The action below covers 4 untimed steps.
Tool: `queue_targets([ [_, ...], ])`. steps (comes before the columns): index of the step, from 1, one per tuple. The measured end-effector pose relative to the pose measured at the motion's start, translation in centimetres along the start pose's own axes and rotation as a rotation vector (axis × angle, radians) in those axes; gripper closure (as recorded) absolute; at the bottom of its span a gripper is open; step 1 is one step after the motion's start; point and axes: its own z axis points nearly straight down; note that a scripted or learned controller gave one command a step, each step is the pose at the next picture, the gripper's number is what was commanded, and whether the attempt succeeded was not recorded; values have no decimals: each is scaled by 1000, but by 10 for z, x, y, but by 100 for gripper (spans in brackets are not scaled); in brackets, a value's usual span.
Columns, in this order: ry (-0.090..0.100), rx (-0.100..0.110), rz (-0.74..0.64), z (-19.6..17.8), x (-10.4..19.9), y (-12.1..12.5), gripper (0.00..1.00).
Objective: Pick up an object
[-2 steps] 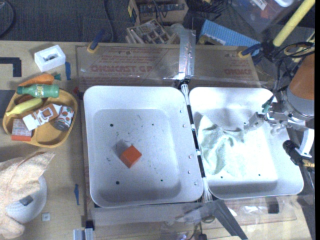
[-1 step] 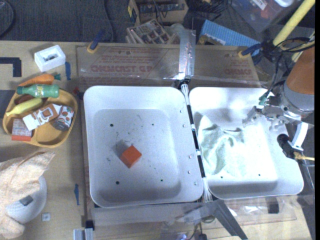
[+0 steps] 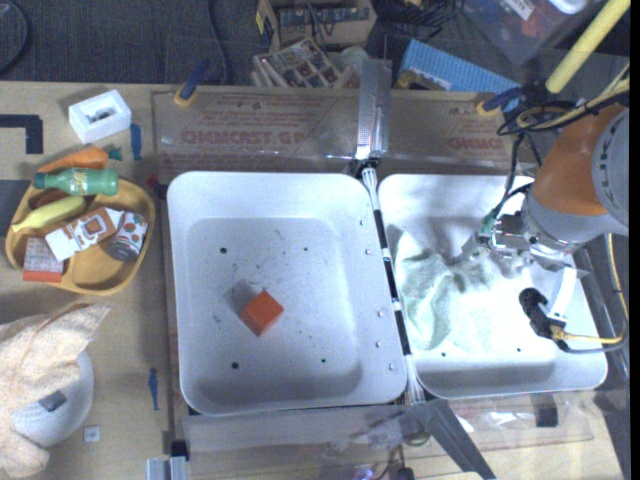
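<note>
Orange block (image 3: 262,313) lying loose near centre of left bin (image 3: 200,208); pale cloth (image 3: 432,288) crumpled at nine o'clock in right bin (image 3: 590,363). Hand (image 3: 497,236) low at cloth's two o'clock edge, opening impossible to tell. Nothing lifted yet; grasp and raise both outstanding.

A robotics lab: white bins (image 3: 268,193) on a bench, tangled cables (image 3: 300,13) behind.
</note>
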Motion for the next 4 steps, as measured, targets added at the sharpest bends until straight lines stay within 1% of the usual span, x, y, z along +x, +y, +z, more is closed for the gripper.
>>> queue_targets([
  [1, 2, 2, -344, 0, -39, -4, 0],
  [2, 0, 1, -442, -7, -25, 58, 0],
  [3, 9, 2, -425, 0, -57, -8, 0],
  [4, -1, -2, -553, 1, -38, 54, 0],
])
